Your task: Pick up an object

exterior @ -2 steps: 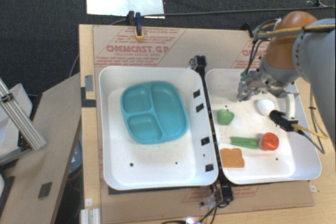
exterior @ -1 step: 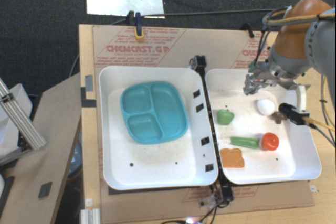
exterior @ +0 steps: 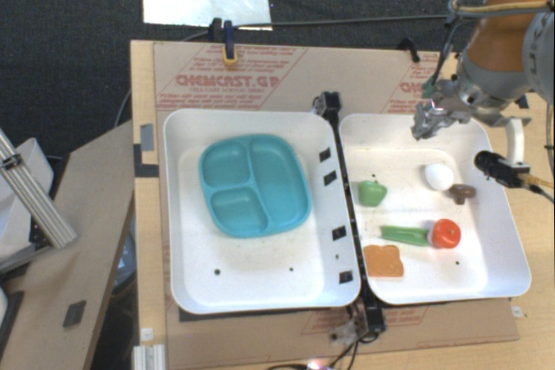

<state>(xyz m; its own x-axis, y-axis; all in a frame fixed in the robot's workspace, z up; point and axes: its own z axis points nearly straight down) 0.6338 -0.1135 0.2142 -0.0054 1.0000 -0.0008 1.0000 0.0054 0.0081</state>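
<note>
End effector [exterior: 425, 124] at far rim of right shallow white bin [exterior: 512, 251], above bare floor; grip state cannot tell. Nothing held. Open room along bin's far half. Contents toward near side: white egg-shaped object [exterior: 438, 177], small brown piece [exterior: 461, 194], green pepper-like toy [exterior: 372, 193], long green vegetable toy [exterior: 404, 234] touching red tomato-like toy [exterior: 446, 234], orange toast-shaped slab [exterior: 383, 261]. Left shallow white bin [exterior: 186, 273] holds teal divided plastic plate [exterior: 254, 185], centred.

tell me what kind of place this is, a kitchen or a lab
Most likely a robotics lab bench, not a kitchen: a grey and orange robot arm reaches over two white bins, one holding a blue divided plate, the other toy food such as a tomato.
</note>
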